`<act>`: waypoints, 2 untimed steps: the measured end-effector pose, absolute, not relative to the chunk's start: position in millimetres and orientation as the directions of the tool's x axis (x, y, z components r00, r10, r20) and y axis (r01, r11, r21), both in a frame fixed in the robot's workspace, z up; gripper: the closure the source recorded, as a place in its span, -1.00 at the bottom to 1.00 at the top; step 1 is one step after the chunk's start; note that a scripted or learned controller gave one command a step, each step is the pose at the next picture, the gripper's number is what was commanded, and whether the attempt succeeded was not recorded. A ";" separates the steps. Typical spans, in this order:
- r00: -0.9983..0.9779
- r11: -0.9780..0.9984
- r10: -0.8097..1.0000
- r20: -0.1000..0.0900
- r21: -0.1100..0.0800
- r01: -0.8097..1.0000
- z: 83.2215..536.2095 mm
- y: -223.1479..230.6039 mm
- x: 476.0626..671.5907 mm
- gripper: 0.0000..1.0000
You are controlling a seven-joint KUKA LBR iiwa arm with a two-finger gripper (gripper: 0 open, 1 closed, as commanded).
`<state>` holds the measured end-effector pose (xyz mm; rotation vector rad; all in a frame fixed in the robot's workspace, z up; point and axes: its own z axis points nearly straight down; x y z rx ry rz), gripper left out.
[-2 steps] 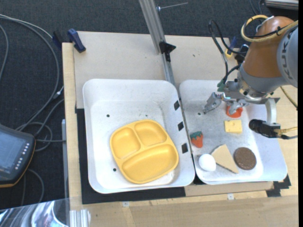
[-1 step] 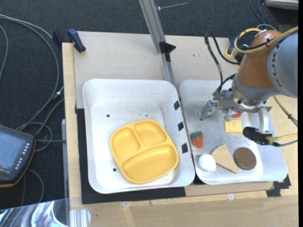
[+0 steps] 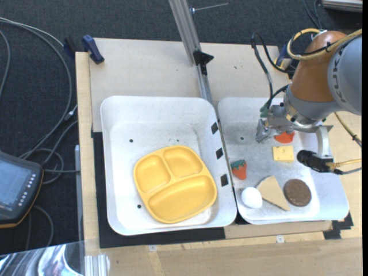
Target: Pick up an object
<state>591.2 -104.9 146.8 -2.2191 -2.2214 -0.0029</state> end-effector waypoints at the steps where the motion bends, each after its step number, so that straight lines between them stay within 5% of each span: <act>1: 0.000 0.000 1.000 -0.001 0.006 1.000 194.1 -109.1 586.3 1.00; 2: -0.002 0.002 1.000 -0.001 0.006 1.000 230.2 -108.8 587.9 1.00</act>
